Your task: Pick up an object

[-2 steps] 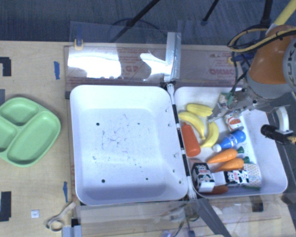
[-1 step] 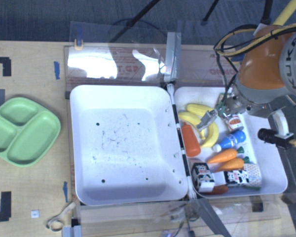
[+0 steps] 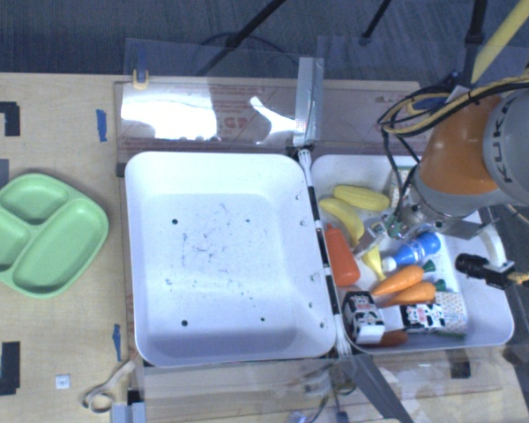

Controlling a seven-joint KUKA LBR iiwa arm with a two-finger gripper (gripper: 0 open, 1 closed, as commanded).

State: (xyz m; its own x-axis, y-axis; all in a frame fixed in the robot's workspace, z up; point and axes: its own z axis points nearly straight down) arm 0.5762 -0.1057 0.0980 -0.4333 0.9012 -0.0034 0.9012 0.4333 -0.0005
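Note:
The right bin point(image 3: 502, 324) holds several toys. Two yellow bananas point(image 3: 361, 198) lie at its back, and a red-orange piece point(image 3: 340, 256) lies along its left wall. A blue bottle point(image 3: 413, 252) sits in the middle above two orange carrots point(image 3: 397, 280). Two cow-patterned cartons point(image 3: 363, 315) point(image 3: 436, 313) rest at the front. My gripper point(image 3: 391, 227) hangs low over the bin, just right of the bananas and up-left of the blue bottle. The grey arm with its orange band point(image 3: 458, 161) comes in from the right above it and hides part of the bin's back.
The left bin point(image 3: 220, 236) sits beside the right one, with a narrow divider between them. A green divided plate point(image 3: 42, 233) lies on the wooden bench at far left. Cables point(image 3: 423, 104) loop near the arm, and a black fitting point(image 3: 480, 267) sticks out at the right.

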